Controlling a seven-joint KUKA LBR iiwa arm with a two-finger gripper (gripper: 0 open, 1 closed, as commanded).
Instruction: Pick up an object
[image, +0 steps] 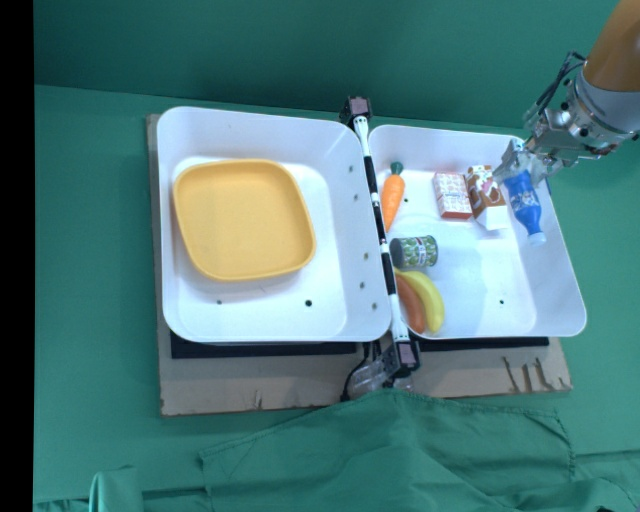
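We look down on two white bins set side by side on a green-draped bench. The gripper (522, 165) hangs over the far right corner of the right bin (560, 300), its fingers closed around the upper end of a blue bottle (524, 204), which slants down toward the bin's right wall with its white cap lowest. Just left of the bottle we see a small carton (486, 197) and a red-and-white box (452, 195). A carrot (391, 195), a green can (414, 251) and a banana (427, 299) lie along the bin's left side. The left bin (200, 130) carries a yellow plate (243, 218).
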